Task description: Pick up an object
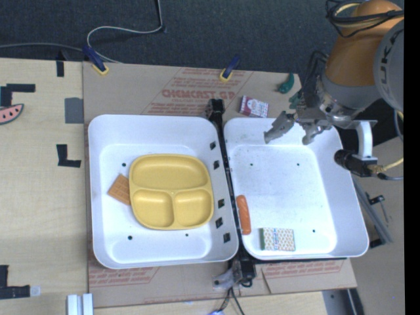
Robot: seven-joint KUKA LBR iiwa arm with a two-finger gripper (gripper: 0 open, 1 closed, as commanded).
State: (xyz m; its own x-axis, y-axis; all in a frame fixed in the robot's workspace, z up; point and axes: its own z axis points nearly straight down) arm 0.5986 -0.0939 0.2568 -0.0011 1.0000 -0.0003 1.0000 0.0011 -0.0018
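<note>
Two-finger grey metal gripper [293, 132] hanging wide apart, gripping nothing, over the right white bin's [341, 205] far edge. Orange carrot-like stick [243, 214] and patterned card packet [277, 239] lying near its front. Yellow sectioned plastic tray [172, 190] sitting in left bin [108, 146].

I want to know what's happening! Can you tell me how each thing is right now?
Gripper: open, above the right bin's far edge, holding nothing.
Yellow tray: flat in the left bin, right side up.
Brown card: partly tucked under the tray.
Carrot: lying by the right bin's left wall.
Packet: lying flat.
</note>
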